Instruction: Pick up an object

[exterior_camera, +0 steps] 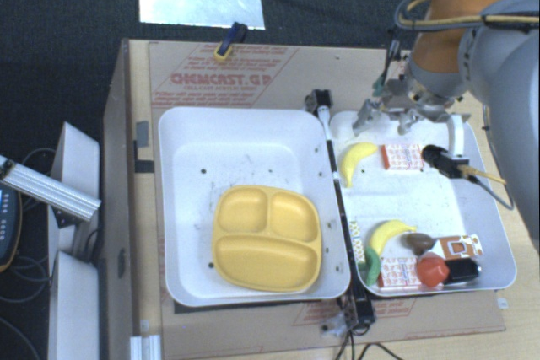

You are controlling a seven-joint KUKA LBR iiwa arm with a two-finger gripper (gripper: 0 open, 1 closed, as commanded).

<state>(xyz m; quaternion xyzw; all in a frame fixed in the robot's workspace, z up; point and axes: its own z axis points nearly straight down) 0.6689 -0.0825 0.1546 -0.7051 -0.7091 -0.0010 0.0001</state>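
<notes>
Camera view: the gripper (385,119) hangs over the far edge of the right bin (494,240), its fingers spread and nothing between them, just above a banana (357,158) and a red-and-white box (402,157) lying side by side near that far edge. At the bin's near edge lie a second banana (387,235), a brown lump (418,243), a tomato (432,270), a black item (462,270) and two more small boxes, all close together. The left bin (186,147) holds a yellow plate (267,237) toward its near edge.
</notes>
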